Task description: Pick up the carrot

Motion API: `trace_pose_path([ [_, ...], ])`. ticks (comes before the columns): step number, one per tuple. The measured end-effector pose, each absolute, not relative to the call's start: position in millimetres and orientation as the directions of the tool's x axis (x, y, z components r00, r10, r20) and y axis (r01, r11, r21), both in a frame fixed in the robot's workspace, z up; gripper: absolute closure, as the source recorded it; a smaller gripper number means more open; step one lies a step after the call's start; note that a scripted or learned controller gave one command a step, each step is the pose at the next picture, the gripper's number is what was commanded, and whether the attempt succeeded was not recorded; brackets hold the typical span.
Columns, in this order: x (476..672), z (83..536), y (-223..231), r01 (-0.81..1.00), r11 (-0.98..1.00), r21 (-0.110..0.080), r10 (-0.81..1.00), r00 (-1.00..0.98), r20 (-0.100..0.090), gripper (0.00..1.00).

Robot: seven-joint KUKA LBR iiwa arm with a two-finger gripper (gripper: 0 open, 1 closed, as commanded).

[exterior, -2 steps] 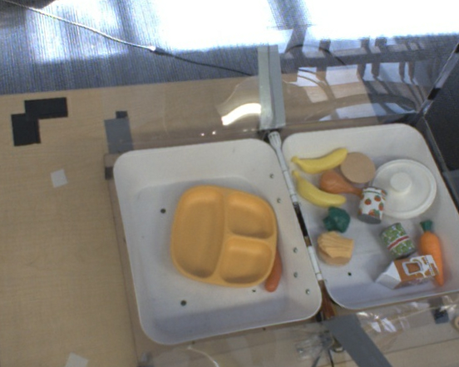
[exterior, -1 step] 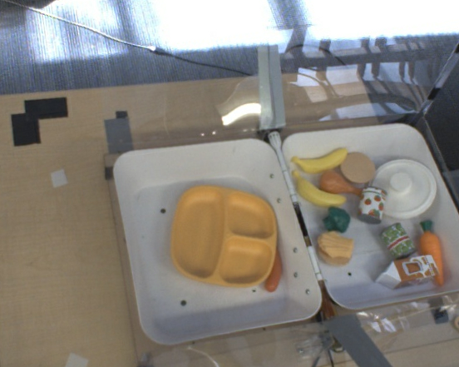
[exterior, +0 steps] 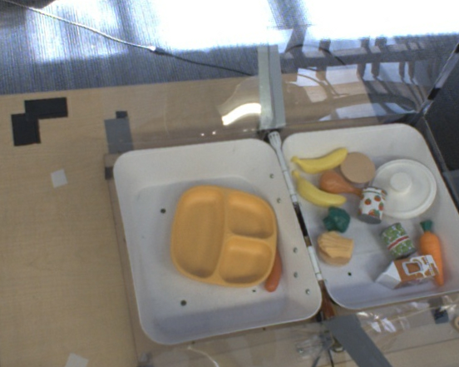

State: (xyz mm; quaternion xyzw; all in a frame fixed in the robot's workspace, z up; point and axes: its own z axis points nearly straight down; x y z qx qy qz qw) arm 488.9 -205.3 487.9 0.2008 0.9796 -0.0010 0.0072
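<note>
The carrot (exterior: 434, 256) is orange with a green top. It lies lengthwise near the right wall of the right bin (exterior: 364, 284), with its green end pointing to the back. A small orange and white carton (exterior: 415, 270) touches its left side, and a green-labelled can (exterior: 397, 240) stands just beyond that.
The right bin also holds two bananas (exterior: 319, 162), a drumstick (exterior: 340, 182), a white dish (exterior: 406, 187), a small patterned can (exterior: 371, 204), a green vegetable (exterior: 336, 220) and a bread piece (exterior: 336, 247). The left bin (exterior: 148, 199) holds a yellow divided plate (exterior: 224, 234) and an orange sausage (exterior: 272, 274).
</note>
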Motion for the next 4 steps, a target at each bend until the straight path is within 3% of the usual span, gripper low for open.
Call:
trace_pose_path([
  [4, 489.2, 488.1, -204.7, 0.025, 1.0, -0.005, 0.025, -1.0, -0.015, 1.0],
])
